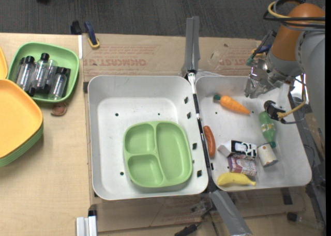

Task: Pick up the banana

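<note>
Banana [236, 179] lies flat at the near edge of the right bin [297, 170], just beside a small packet [242, 165]. Gripper [252, 91] hangs at the far side near the carrot [233, 104], well apart from it; finger state: cannot tell.

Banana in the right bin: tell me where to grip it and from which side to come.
Grip the banana across its thick middle, coming straight down from above. It lies flat along the right bin's near wall, long axis running left to right, so fingers should probably close across its narrow width. A small packet crowds its far side, leaving little room there. The gripper hangs over the bin's far end.
</note>
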You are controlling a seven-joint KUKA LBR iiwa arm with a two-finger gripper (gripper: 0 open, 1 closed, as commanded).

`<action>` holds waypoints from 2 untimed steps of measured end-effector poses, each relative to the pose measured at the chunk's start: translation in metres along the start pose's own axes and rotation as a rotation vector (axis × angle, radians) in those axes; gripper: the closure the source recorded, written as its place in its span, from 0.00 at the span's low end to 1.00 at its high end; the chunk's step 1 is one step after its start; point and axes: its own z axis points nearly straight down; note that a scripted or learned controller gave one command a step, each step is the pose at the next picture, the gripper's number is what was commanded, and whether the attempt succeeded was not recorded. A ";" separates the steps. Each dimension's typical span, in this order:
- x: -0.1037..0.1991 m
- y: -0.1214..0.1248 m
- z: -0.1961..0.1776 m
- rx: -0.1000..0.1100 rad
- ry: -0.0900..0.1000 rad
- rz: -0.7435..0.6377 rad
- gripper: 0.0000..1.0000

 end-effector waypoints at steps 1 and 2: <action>-0.059 -0.020 0.004 0.020 0.003 -0.214 1.00; -0.045 -0.007 -0.050 0.016 0.005 -0.405 1.00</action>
